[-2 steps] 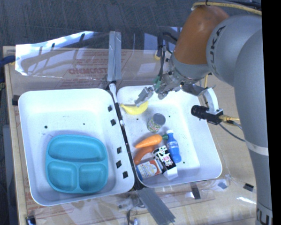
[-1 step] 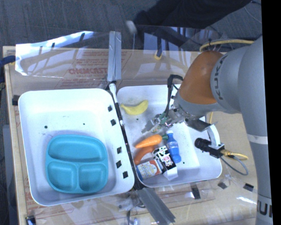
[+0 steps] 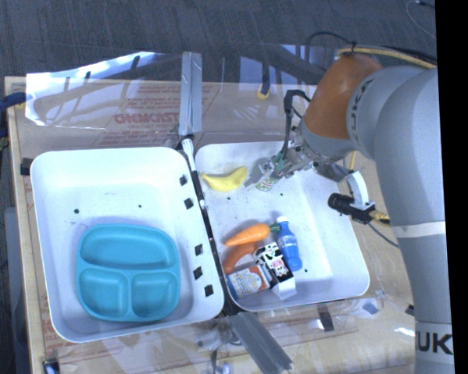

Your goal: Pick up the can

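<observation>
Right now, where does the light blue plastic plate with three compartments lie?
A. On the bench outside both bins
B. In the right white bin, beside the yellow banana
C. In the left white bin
C: the light blue plastic plate with three compartments rests on the floor of the left white bin, away from the yellow banana in the right white bin.

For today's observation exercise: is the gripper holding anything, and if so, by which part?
It cannot be told. The gripper sits low in the right bin, beside the banana; nothing is visibly between its fingers.

Blue tray [image 3: 129, 271], banana [image 3: 225, 180], carrots [image 3: 247, 235]
</observation>
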`<move>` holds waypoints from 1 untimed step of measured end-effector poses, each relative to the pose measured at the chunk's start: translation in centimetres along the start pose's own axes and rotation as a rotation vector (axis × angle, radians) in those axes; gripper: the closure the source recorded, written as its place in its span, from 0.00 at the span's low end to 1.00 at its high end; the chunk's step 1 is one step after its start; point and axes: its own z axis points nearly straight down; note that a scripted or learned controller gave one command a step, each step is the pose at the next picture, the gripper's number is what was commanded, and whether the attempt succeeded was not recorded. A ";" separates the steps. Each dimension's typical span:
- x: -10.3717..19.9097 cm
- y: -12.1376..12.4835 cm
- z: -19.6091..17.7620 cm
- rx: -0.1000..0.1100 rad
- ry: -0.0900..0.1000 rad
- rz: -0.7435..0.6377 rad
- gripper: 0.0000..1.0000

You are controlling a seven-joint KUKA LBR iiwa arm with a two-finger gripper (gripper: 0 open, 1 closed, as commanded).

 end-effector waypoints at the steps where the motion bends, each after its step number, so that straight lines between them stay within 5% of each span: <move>1: -1.2 2.2 2.8 0.038 0.027 0.054 0.00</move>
